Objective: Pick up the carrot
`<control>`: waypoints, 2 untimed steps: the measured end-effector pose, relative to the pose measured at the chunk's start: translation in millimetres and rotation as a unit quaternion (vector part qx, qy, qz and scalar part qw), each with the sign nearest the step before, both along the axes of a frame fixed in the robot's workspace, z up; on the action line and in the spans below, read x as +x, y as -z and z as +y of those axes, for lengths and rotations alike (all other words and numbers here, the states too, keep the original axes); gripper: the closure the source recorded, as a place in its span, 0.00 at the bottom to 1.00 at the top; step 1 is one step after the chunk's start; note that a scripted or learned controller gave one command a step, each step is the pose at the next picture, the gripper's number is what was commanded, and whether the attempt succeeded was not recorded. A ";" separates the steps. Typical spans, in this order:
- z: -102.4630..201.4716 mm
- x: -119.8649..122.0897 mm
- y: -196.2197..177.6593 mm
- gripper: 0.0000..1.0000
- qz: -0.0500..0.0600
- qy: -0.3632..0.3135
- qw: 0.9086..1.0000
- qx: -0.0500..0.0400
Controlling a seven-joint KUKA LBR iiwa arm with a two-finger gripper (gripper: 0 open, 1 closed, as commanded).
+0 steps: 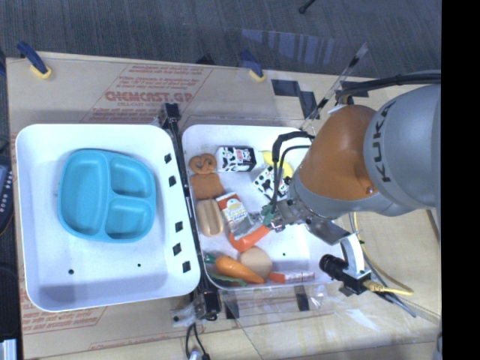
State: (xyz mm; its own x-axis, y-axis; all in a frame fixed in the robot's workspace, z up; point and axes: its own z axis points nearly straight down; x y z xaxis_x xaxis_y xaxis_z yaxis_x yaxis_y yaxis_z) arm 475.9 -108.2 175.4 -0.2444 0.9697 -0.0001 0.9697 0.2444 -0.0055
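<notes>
The carrot (241,270), orange with a green leafy top, lies flat along the front edge of the right bin (196,137), near its front left corner. My gripper (270,220) hangs low over the middle of that bin, up and to the right of the carrot and apart from it. Its tip sits right beside an orange-red curved piece (250,238); whether it touches that piece is unclear. The large orange and grey wrist (341,163) hides the bin's right half.
Around the gripper lie a beige round item (256,259), a hot dog bun (208,216), a printed packet (234,208), a bear-shaped cookie (201,163), a cow-patterned carton (236,158) and a yellow item (284,168). The left bin (45,276) holds a blue divided plate (107,195).
</notes>
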 end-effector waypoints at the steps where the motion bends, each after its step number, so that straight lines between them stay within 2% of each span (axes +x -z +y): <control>1: 10.0 32.2 49.7 0.00 0.001 0.031 1.000 0.001; 2: -39.0 21.0 84.5 0.00 0.000 -0.064 0.998 0.002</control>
